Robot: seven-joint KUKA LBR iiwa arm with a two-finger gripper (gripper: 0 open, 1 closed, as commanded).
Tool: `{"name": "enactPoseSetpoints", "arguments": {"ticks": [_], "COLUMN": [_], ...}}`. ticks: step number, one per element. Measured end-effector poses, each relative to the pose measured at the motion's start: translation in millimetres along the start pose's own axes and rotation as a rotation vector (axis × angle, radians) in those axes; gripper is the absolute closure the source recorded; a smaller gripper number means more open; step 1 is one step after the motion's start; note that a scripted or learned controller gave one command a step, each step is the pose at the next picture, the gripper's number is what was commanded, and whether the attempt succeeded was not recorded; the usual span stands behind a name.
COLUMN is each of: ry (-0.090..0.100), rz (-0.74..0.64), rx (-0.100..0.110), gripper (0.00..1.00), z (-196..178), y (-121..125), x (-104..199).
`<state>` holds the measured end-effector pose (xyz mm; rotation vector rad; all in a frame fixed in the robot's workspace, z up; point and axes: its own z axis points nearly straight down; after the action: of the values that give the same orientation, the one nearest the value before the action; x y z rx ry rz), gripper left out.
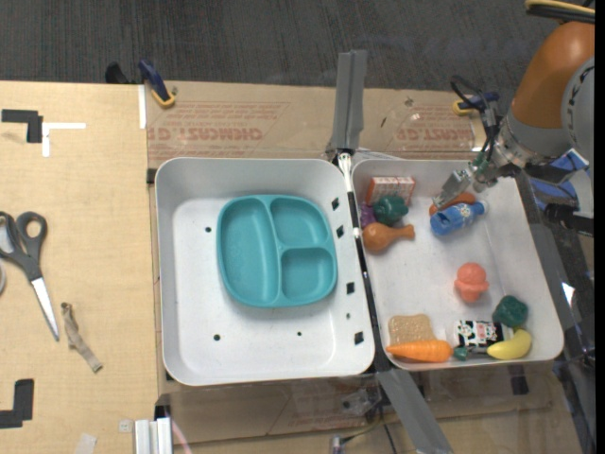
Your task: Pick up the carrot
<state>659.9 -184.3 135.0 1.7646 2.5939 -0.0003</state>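
Observation:
The orange carrot (421, 351) lies along the front wall of the right bin (539, 253), just in front of a slice of bread (410, 328). My gripper (454, 191) hangs over the bin's far right part, right above a blue bottle (461, 216) with an orange end. It is far from the carrot, which lies near the opposite, front side of the bin. Nothing can be seen held in it.
The right bin also holds a brown drumstick (384, 236), a green vegetable (388, 207), a pink box (390, 186), a pink-orange ball (471, 281), a dark green piece (511, 310), a banana (510, 347) and a black-and-white carton (477, 332). A teal divided plate (278, 250) lies in the left bin. Scissors (33, 263) lie on the bench at far left.

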Motion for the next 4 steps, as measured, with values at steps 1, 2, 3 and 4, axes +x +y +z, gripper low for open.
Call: {"name": "enactPoseSetpoints", "arguments": {"ticks": [1, 2, 3, 4], "ry": [0.002, 0.003, -0.003, 0.000], "rz": [0.171, 0.400, 0.748, 1.059], "rx": [0.002, -0.013, -0.020, 0.007], "gripper": [0.00, 0.00, 0.00, 0.00], "z": [-57.5, 32.2, 31.5, -31.9], "y": [43.3, -16.4, -38.6, -53.4], "x": [111.0, 60.1, 100.0, 51.7]}}
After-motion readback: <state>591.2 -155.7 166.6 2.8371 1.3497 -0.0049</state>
